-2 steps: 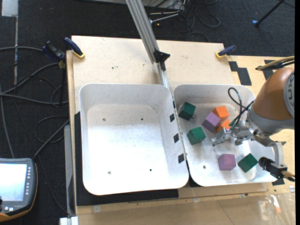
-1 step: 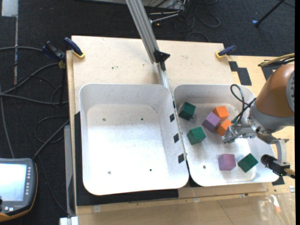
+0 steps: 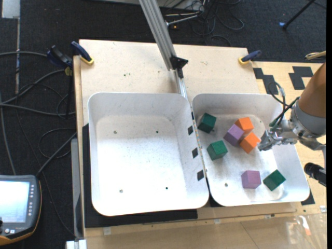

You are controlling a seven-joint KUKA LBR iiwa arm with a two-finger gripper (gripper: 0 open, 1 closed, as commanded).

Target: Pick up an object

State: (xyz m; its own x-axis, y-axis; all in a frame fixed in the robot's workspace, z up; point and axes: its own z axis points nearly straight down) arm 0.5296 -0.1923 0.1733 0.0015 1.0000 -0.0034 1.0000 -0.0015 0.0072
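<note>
The left shallow white plastic bin (image 3: pixel 106 110) is sitting beside the right white bin (image 3: pixel 228 101), where green, purple and orange cubes are lying. One small orange cube (image 3: pixel 250 142) is resting just beside the grey two-finger gripper (image 3: pixel 265 143), which is hovering at the bin's right side.

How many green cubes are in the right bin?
3: one green cube near the bin's back left, one nearer its middle left, one at the front right corner. The arm may hide more.

Tool (image 3: pixel 265 143) beside orange cube (image 3: pixel 250 142) in right bin (image 3: pixel 290 188) (seven cubes there).
</note>
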